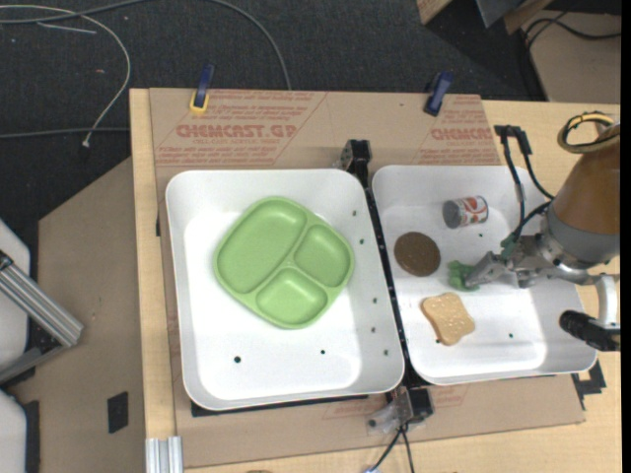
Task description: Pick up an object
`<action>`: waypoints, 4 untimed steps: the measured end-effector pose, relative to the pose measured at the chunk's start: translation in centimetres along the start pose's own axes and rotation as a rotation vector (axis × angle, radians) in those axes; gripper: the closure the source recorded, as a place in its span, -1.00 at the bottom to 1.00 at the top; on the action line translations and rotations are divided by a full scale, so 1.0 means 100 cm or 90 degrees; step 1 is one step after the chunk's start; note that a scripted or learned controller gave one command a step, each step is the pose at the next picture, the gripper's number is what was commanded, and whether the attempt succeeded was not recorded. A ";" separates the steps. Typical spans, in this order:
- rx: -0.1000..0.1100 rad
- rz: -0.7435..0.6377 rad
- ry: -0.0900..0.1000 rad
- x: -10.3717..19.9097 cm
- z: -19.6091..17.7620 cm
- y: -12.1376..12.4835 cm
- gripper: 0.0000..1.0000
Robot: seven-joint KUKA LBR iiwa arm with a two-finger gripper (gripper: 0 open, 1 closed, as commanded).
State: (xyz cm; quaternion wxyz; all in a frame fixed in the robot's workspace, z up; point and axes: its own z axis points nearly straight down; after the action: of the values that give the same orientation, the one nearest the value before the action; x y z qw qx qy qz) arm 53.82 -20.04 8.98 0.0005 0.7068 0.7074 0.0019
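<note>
The camera view shows the grey arm's pincer (471,274) low in the right shallow white bin (513,348), its tips at a small green object (461,270); whether they grip it I cannot tell. Nearby lie a round brown disc (417,253), a tan toast-shaped piece (448,318) and a small silver-and-red can (464,211), while a green three-compartment plastic plate (284,261) sits in the left white bin (197,353).

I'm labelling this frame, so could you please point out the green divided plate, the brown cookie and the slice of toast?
green divided plate (284,261): camera view, middle ridge where its compartments meet.
brown cookie (417,253): camera view, centre of its top face.
slice of toast (448,317): camera view, middle of its surface.
</note>
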 end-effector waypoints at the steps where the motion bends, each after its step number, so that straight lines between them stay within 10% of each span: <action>1: -0.005 0.000 0.000 0.000 -0.013 0.003 1.00; 4: 0.001 0.000 -0.002 0.000 -0.128 0.018 1.00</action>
State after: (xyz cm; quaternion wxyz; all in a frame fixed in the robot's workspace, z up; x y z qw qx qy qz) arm 55.58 -20.03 21.83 0.0009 0.7068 0.7075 0.0006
